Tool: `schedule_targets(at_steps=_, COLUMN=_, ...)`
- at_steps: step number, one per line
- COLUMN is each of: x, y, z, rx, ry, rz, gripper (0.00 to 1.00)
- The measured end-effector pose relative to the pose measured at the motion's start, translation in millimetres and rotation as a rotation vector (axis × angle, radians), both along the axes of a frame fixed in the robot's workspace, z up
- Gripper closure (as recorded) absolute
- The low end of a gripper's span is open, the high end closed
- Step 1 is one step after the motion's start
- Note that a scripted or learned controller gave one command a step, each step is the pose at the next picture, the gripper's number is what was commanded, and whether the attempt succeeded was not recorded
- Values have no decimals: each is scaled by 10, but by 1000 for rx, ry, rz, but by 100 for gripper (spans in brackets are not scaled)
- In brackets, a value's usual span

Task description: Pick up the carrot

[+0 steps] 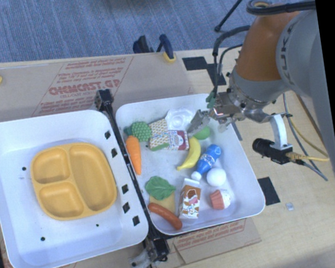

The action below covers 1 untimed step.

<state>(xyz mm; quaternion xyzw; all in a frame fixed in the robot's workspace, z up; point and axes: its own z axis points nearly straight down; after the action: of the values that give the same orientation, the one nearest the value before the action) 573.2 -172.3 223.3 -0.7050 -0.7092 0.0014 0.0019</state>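
Nearest my camera, at the front edge of the right bin [247,168], a red sausage [165,215] lies slanted beside a small carton [190,200] and a little red-and-white piece [220,199]. From there I look for the carrot [134,154]: it rests on the floor of that same bin, hard against the left wall next to the divider between the two bins, lying lengthwise with its tip toward me and its green end away. Just behind it sits a knobbly green vegetable [140,131], and just in front of it a green leaf [160,187]. To its right I see a printed packet [168,141], then a banana [190,153], a blue bottle [208,158] and a white egg-like ball [216,177]. At the far right corner of the bin a clear plastic cup [179,119] stands near a lime-green piece [202,133]. My gripper [206,118] hovers over that far right corner, well apart from the carrot, with nothing visible between its fingers; I cannot tell from this angle whether they are spread or closed. Across the divider, the left bin [0,143] holds a yellow compartment tray [73,180]. Both bins sit on brown cardboard [84,80] over the worktop [304,216].
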Motion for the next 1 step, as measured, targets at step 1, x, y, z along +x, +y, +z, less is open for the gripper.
schedule_targets(at_steps=1, x=-71, y=477, z=-699, rx=0, ry=1, rz=-51, gripper=0)
